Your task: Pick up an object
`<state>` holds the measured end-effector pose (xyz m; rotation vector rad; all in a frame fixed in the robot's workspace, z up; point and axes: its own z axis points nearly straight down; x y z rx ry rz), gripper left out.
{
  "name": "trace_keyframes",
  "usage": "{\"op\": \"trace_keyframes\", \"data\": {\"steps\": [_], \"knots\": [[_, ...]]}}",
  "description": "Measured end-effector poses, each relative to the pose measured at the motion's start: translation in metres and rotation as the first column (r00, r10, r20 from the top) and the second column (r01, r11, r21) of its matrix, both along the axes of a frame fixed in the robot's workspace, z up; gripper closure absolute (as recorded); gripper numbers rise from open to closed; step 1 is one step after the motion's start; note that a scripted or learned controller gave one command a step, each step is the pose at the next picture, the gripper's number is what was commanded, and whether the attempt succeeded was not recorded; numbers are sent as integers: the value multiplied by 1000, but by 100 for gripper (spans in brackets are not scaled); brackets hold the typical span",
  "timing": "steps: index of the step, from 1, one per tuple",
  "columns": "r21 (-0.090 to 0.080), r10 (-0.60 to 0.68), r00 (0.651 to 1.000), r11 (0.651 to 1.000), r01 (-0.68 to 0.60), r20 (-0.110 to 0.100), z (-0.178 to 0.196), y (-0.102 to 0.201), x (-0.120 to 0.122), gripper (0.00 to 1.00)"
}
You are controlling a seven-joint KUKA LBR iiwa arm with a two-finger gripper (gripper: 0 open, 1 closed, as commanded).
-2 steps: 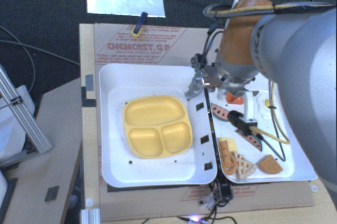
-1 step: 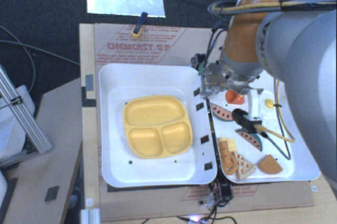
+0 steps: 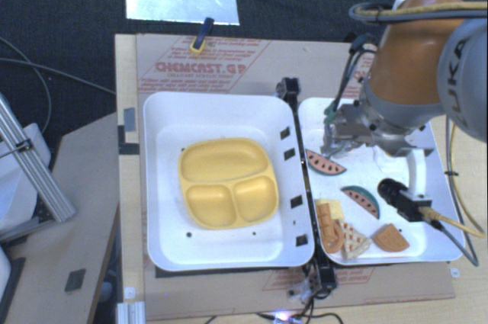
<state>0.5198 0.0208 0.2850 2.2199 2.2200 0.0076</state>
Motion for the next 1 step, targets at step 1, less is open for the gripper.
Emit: {"op": "trace_keyframes", "data": {"steps": [1], "knots": [[0,7,1000,1000,-7,-7,-26,33,-30,100]]}}
